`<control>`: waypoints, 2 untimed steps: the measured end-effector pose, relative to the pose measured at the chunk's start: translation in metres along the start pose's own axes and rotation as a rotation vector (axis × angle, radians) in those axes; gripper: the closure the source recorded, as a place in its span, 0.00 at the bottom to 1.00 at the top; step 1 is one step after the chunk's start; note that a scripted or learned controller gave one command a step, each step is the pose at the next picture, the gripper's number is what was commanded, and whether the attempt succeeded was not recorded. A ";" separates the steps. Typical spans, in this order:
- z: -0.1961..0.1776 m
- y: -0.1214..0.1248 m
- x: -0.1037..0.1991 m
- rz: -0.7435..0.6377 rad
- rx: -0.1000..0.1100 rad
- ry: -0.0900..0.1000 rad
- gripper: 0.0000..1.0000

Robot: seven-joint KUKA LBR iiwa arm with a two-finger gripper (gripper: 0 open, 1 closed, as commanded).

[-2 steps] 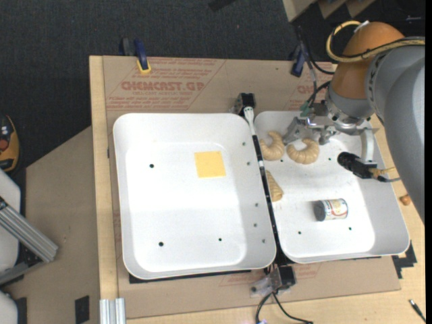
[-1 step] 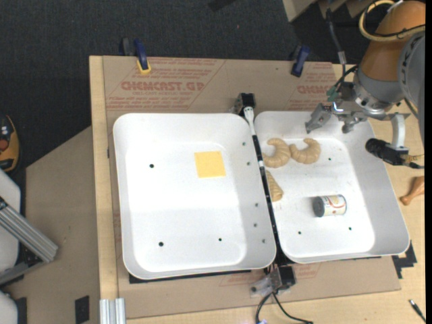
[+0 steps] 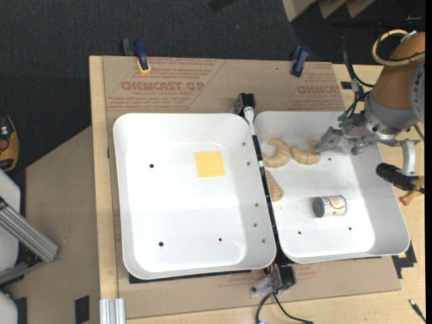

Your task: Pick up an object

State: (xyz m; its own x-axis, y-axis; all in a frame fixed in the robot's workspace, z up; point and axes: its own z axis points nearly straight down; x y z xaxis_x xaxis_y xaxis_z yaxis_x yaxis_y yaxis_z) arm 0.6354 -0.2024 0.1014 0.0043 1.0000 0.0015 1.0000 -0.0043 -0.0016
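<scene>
The right bin holds two tan croissant-shaped pieces: one by the divider and one just right of it. A third tan piece lies against the bin's left wall. A small can with a white label lies on its side near the middle. A flat yellow square lies in the left bin. My gripper hangs low over the back of the right bin, its tip just right of the second croissant piece. Nothing shows as held.
The grey arm reaches in from the right over the right bin's back corner. A black fitting sticks over that bin's right rim. Clamps pin the cardboard sheet at the back.
</scene>
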 end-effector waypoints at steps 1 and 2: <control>0.008 -0.061 0.001 0.000 -0.021 -0.003 0.00; -0.269 -0.069 -0.016 -0.005 -0.023 -0.011 0.00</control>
State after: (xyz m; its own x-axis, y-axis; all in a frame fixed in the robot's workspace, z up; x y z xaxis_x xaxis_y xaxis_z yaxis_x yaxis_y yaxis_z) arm 0.5669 -0.2189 0.3701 -0.0006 1.0000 -0.0092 0.9998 0.0008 0.0209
